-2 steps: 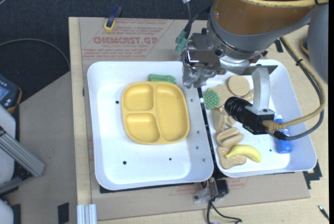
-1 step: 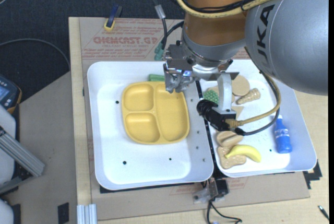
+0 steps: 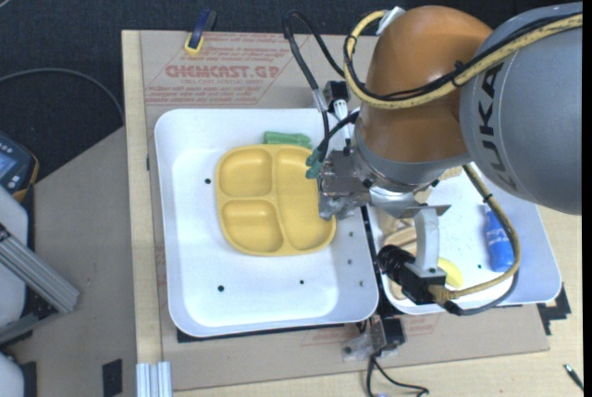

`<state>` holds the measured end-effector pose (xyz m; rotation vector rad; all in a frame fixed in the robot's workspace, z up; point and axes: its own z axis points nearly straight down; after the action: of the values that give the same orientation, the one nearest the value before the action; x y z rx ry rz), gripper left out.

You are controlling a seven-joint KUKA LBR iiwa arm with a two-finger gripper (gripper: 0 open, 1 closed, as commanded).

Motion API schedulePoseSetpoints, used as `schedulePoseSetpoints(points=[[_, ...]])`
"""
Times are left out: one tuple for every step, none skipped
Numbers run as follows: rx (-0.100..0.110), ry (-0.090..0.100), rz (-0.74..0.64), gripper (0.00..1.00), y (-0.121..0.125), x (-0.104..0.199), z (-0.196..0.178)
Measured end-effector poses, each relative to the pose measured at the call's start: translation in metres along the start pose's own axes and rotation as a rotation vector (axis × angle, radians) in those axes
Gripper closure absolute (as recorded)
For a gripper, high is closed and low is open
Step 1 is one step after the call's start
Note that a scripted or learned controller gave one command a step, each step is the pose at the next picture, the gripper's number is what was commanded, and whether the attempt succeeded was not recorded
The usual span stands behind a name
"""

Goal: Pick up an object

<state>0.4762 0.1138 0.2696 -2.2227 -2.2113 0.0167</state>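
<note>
A yellow divided plate (image 3: pixel 264 199) lies in the middle of the left white bin (image 3: pixel 185 247). A green object (image 3: pixel 287 139) peeks out just behind the plate's far edge. My gripper (image 3: pixel 328 193) hangs below the orange-banded wrist, over the plate's right rim near the wall between the two bins. The wrist hides most of the gripper from above. In the right bin (image 3: pixel 536 266) lie a blue tube-like object (image 3: pixel 497 241), a small yellow item (image 3: pixel 450 273) and a tan piece (image 3: pixel 402 226), all partly covered by the arm.
The arm's large body (image 3: pixel 435 99) and its cables (image 3: pixel 314 62) overhang the seam between the bins and most of the right bin. Both bins rest on a brown cardboard sheet (image 3: pixel 222 67). A blue-and-yellow clip (image 3: pixel 198 32) sits at the sheet's far edge.
</note>
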Motion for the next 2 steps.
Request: schedulePoseSetpoints(points=[[-0.011, 0.003, -0.003, 0.0, 0.003, 0.002, -0.003], [-0.012, 0.004, -0.003, 1.0, 0.003, 0.003, -0.014]])
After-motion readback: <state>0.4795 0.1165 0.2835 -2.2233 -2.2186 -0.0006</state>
